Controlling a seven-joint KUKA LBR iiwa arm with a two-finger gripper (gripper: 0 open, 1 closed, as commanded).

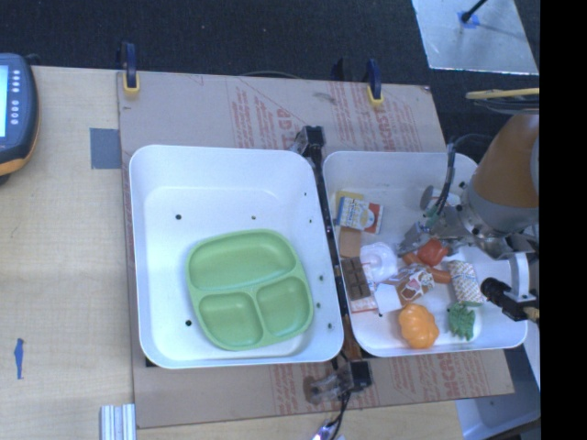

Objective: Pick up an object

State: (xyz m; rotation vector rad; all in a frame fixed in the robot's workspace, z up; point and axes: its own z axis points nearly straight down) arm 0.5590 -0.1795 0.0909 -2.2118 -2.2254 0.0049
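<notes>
My gripper (429, 231) hangs low over the right bin (404, 168), under the grey wrist and orange band (510, 159). It is just above a red object (431, 252) in the middle of a pile. Around it lie a white crumpled item (378, 259), a white and red packet (415, 284), a checkered cylinder (466, 283), an orange fruit (417, 326), a green leafy toy (461, 321), a brown bar (356, 280) and a yellow and blue packet (356, 211). I see nothing clearly held.
The left bin (151, 246) holds a green divided plate (249, 288). A black divider (326, 218) runs between the two bins. A handheld pendant (14, 108) lies at the far left of the bench. Blue clamps (130, 67) pin the cardboard at the back.
</notes>
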